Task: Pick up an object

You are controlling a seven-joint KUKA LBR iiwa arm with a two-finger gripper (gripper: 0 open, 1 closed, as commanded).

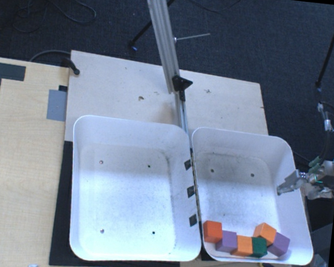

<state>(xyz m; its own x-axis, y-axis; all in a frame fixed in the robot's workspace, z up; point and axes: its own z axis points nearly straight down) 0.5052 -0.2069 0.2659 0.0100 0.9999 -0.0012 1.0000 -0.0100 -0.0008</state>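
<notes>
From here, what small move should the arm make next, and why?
Probably move the gripper inward over the right bin and toward its near edge. It sits at that bin's right rim, while the orange, purple and green blocks are clustered along the near wall, so nothing is under it yet.

We see two white bins: left bin [127, 188] white with faint dark speckling and a few small dark dots, right bin [244, 169] white with a greyish smudged floor. Small black clips [191, 191] sit along the seam between them. Blocks in the right bin: orange block [212, 231], purple block [227, 241], second orange block [244, 245], dark green block [259, 246], third orange block [265, 232], second purple block [279, 243]. The bench board [124, 88] is pale cream; the table [13, 159] is light wood with grey and dark blue-grey patches. We read the slanted rail [166, 42] as silver-grey, the floor [251, 37] as dark navy.
</notes>
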